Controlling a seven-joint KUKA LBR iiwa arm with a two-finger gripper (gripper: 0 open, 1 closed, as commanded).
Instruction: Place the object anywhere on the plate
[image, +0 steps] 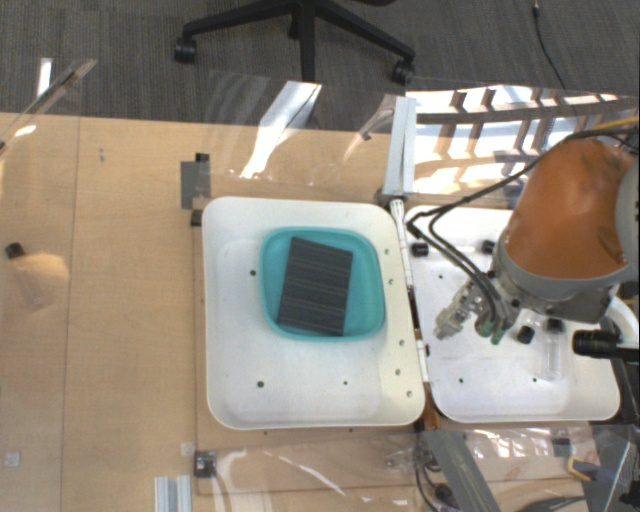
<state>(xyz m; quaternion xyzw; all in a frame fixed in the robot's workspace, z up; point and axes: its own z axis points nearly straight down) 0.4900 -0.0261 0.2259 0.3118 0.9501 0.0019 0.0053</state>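
Note:
A dark grey ribbed rectangular object (317, 286) lies flat on the teal plate (370, 300), which sits in the left white bin (240, 350). The object covers the plate's middle and is slightly tilted. My gripper (462, 318) hangs over the left part of the right white bin (520, 400), well to the right of the plate, beneath the arm's orange band (570, 215). Its metal fingers point down and to the left, with nothing visible between them.
A raised divider (408, 290) separates the two bins. Black cables (450, 250) loop from the arm over the right bin. The wooden bench (100, 330) stretches to the left, and an office chair base (300, 40) stands on the carpet behind.

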